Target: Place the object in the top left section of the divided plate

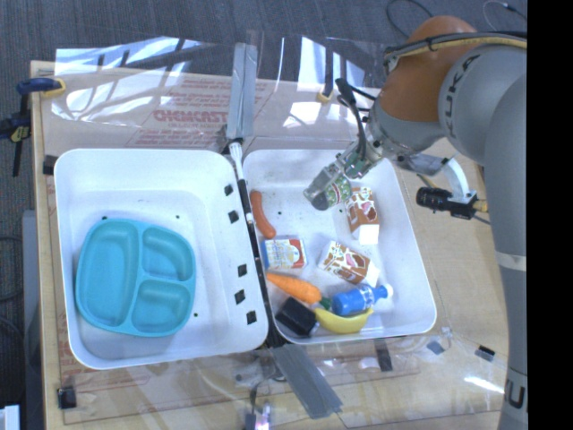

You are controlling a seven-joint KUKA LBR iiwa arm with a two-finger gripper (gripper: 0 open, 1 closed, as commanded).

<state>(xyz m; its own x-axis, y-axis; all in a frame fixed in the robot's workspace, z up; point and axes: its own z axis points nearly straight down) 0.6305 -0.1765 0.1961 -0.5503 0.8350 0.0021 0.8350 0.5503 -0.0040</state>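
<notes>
A light blue divided plate (pixel 134 276) lies in the left bin (pixel 72 177), with one long section on its left and two smaller ones on its right. All three sections are bare. My gripper (pixel 320 193) hangs low over the upper middle of the right bin (pixel 410 240), beside a brown and white carton (pixel 363 210). A greenish bit shows just behind its tip. Below it lie a sausage (pixel 262 215), a small orange carton (pixel 285 253), a carrot (pixel 294 286) and a second brown and white carton (pixel 346 262).
At the right bin's front sit a black block (pixel 296 317), a yellow banana (pixel 345 322) and a blue bottle (pixel 359 299). A ridge with black clips (pixel 240 240) divides the two bins. The arm's orange band (pixel 430 70) looms over the right bin's back corner.
</notes>
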